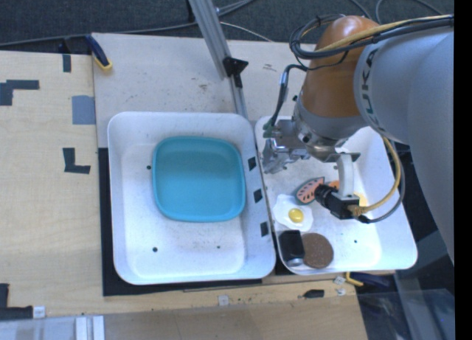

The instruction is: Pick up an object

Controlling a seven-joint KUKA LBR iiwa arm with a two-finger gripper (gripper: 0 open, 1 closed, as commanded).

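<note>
The pincer [274, 155] hangs low at the upper left of the right bin [391, 254], beside the wall it shares with the left bin [122, 184] — whether it grips anything, I cannot tell. The candidates lie just below it: a fried egg toy [295, 215], a brown disc [318, 250], a black block [290, 244] — clustered, so a clean pick looks tricky. The teal plate [198, 178] lies alone in the left bin

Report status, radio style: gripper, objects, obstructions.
Gripper low at right bin's left wall, nothing seen held. Fried egg, brown disc, black block lying nearby. Teal plate alone in left bin.
</note>
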